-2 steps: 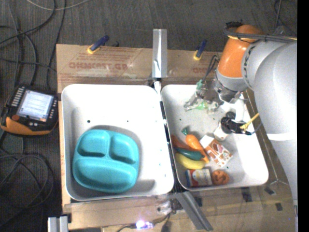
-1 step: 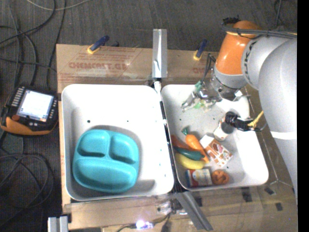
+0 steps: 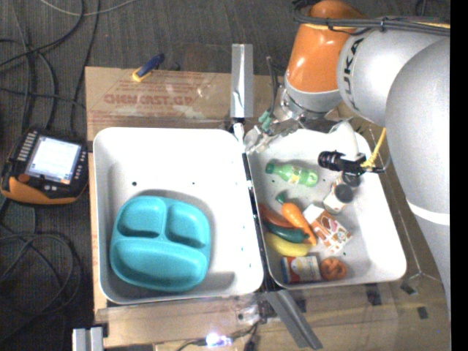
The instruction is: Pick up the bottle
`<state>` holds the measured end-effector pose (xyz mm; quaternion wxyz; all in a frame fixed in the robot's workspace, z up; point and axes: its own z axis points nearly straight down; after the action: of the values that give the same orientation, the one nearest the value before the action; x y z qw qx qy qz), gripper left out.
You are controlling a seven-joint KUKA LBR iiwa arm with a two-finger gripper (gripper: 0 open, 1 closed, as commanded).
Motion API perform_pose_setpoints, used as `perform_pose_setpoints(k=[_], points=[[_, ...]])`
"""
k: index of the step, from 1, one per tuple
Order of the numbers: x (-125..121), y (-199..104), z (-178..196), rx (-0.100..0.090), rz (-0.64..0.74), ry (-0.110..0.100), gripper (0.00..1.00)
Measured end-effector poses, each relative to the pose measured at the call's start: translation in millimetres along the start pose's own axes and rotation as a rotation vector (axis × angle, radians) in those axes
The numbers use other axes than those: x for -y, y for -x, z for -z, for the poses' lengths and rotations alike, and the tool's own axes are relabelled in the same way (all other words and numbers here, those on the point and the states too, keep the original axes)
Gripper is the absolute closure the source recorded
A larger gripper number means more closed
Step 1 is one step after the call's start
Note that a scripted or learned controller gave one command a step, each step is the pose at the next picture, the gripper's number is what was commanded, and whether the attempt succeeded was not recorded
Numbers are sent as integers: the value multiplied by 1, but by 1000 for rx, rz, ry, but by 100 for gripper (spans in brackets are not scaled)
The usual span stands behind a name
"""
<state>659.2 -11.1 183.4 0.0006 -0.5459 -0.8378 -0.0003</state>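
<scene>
Bottle [image 3: 292, 173]: green and translucent, lying on its side across the upper half of the right bin [image 3: 380, 247], with bare white floor all round it and nothing touching it.
Gripper [image 3: 263, 129]: at the right bin's upper left corner, close to the wall between the bins. It is up and to the left of the bottle and apart from it.
Gripper state: cannot be told, as its end is a small blurred cluster of metal and green. It holds nothing that can be seen.
Arm [image 3: 409, 64]: grey with an orange band, coming in from the right above the right bin's far edge.
Carrot [image 3: 296, 216]: orange, lying at a slant just below the bottle.
Green vegetable [image 3: 287, 234]: dark and long, lying between the carrot and the banana [image 3: 287, 247].
Small carton [image 3: 333, 231]: white with red print, just right of the carrot.
Can [image 3: 301, 268]: labelled, on its side at the near wall.
Orange-red ball [image 3: 333, 268]: touching the can's right end.
Left bin [image 3: 146, 152]: holds one teal divided plate [image 3: 161, 241] in its lower left part.
Cardboard sheet [image 3: 161, 97]: flat beyond the left bin, with a blue and yellow item [image 3: 148, 66] at its far edge.
Handheld screen [image 3: 47, 165]: lit, on the floor left of the bins.
</scene>
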Motion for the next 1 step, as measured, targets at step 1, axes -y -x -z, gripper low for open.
perform_pose_setpoints(k=[1], points=[[0,0,0,0,-1,0,0]])
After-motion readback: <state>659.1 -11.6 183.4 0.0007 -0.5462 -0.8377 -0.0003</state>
